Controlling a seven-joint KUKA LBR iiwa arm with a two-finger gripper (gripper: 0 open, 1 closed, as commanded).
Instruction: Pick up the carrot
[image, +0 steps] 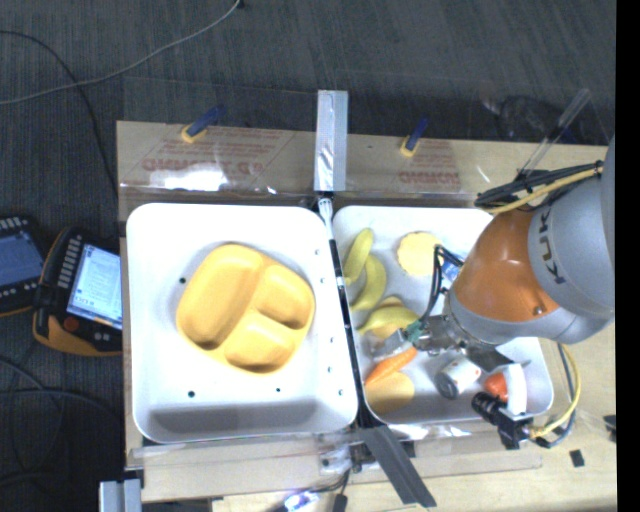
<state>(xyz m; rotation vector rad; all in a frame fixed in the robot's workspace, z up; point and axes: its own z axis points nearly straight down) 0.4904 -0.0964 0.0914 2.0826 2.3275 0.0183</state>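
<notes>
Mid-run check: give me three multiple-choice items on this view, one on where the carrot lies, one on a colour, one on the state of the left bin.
1. Where does the carrot lie?
A. In the left bin
B. In the right bin, near the divider
C. On the bench outside both bins

2. What colour is the band on the arm?
A. Orange
B. Blue
C. Green

3. What does the left bin hold?
A. Bananas
B. Two carrots
C. One large yellow moulded piece

Answers:
1 B, the carrot rests in the right bin below the bananas, beside the arm's wrist.
2 A, the band above the wrist is orange.
3 C, the yellow moulded piece sits mid-bin.
</notes>
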